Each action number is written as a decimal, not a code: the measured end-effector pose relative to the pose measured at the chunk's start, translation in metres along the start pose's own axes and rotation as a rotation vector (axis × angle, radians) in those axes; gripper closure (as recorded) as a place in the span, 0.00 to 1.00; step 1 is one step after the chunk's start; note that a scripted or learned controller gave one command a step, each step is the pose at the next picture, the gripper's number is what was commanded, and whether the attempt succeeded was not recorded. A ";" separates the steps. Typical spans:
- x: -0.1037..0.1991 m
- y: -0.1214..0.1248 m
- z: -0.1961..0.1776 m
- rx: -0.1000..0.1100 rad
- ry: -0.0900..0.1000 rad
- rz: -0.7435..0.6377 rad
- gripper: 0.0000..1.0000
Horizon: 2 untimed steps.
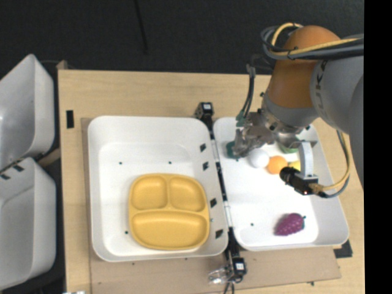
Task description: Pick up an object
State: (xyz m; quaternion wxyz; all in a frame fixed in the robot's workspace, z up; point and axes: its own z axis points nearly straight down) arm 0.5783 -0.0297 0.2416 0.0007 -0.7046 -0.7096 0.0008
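In the right bin (pixel 263 225) several small objects lie near the far side: a white egg-like ball (pixel 259 158), an orange ball (pixel 277 164), a bit of yellow (pixel 294 165) behind it and a teal object (pixel 230 150) at the far left corner. A purple bunch of grapes (pixel 289 224) lies alone near the front right. My gripper (pixel 245 144) hangs low over the far left of this bin, just beside the white ball and the teal object. The wrist hides its fingertips.
The left bin (pixel 110 158) holds a yellow compartment plate (pixel 168 212) at its front centre. A ridge with black clips (pixel 218 176) divides the two bins. A black cable and connector (pixel 300 182) trail from the wrist over the right bin. White boxes (pixel 24 164) stand left of the bench.
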 end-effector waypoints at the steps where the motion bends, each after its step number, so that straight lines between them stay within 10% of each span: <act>1: 0.051 0.032 -0.004 -0.001 0.001 0.000 1.00; 2: 0.091 0.050 0.005 0.000 0.000 0.001 1.00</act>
